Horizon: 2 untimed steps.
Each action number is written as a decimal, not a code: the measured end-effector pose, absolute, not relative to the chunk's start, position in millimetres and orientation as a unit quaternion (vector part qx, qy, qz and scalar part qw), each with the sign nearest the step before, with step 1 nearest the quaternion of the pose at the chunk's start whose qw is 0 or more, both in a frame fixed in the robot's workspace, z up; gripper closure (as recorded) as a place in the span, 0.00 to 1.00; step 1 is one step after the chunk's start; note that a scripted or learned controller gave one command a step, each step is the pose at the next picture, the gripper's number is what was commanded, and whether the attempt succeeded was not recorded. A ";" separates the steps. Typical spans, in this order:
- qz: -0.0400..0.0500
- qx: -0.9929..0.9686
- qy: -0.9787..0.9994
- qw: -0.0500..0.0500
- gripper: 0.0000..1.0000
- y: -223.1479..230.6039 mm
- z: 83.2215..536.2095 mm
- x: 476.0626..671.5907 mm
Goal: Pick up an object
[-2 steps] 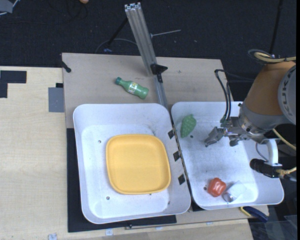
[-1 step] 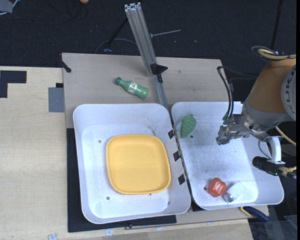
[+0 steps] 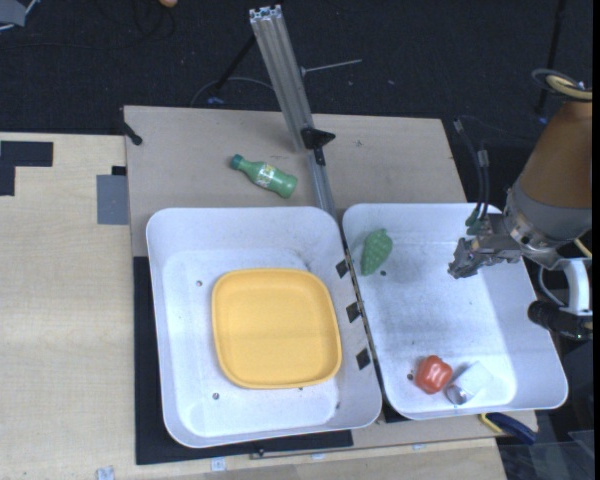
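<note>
In the right bin (image 3: 430, 318) a green leafy-looking object (image 3: 376, 250) lies near the left wall at the back. A red object (image 3: 433, 374) rests near the front edge, with a pale clear item (image 3: 469, 382) beside it on the right. My gripper (image 3: 464, 264) hangs over the right bin's back right part, well to the right of the green object and above the red one in the view. Nothing shows between its dark fingers. The left bin (image 3: 180, 268) holds a yellow square plate (image 3: 276, 326).
A green bottle (image 3: 265, 175) lies on the bench behind the left bin. A slanted aluminium bar (image 3: 290, 78) rises from the back between the bins. Black clips (image 3: 352, 308) line the divide between the bins. The arm's orange-banded body (image 3: 565, 163) fills the right side.
</note>
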<state>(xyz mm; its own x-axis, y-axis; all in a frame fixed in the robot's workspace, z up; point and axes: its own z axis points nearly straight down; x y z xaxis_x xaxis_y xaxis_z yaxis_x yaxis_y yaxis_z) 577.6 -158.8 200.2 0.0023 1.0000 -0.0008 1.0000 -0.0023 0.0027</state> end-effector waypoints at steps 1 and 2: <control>0.000 0.708 0.706 0.000 1.00 -160.0 204.5 577.5; 0.000 0.706 0.708 -0.001 1.00 -105.5 198.0 570.1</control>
